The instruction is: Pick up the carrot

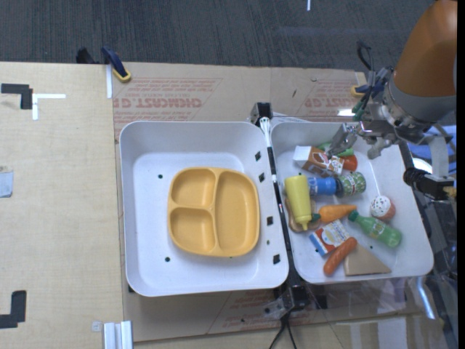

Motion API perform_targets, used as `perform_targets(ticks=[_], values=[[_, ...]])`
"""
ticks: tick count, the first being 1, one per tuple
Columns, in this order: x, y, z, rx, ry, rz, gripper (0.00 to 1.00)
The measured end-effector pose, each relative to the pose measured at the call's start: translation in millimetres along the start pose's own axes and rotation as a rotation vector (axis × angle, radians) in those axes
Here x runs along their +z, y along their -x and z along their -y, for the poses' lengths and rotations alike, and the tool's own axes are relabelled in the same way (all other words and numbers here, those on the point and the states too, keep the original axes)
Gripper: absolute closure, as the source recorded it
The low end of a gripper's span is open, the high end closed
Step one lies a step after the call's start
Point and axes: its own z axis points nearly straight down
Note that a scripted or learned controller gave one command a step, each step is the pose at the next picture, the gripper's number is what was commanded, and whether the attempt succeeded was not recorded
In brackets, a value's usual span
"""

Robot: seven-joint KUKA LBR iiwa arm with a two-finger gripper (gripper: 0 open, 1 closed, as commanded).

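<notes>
The carrot (334, 213), orange with a green stalk end pointing right, lies on its side in the middle of the right bin (407, 187). A yellow bottle (298, 198) lies just to its left and a green bottle (378, 230) to its right. My gripper (360, 142) hangs over the back of that bin, above and behind the carrot, near a brown packet (323, 162). Its fingers (341, 141) stand apart, open, with nothing between them.
The right bin is crowded: a blue-and-green can (338, 186), a white-and-orange ball (381, 208), an orange-red sausage (340, 256), a tan wedge (367, 265) and a snack packet (334, 233). The left bin (138, 195) holds a yellow divided plate (215, 211).
</notes>
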Motion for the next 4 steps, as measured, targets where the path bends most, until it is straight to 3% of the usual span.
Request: perform_targets(ticks=[1,2,3,4], values=[[151,5,46,0.203,-0.004,-0.002,0.00],[139,7,43,0.209,0.001,-0.001,1.00],[141,7,45,0.208,-0.003,-0.001,0.00],[133,8,43,0.211,-0.003,0.000,1.00]])
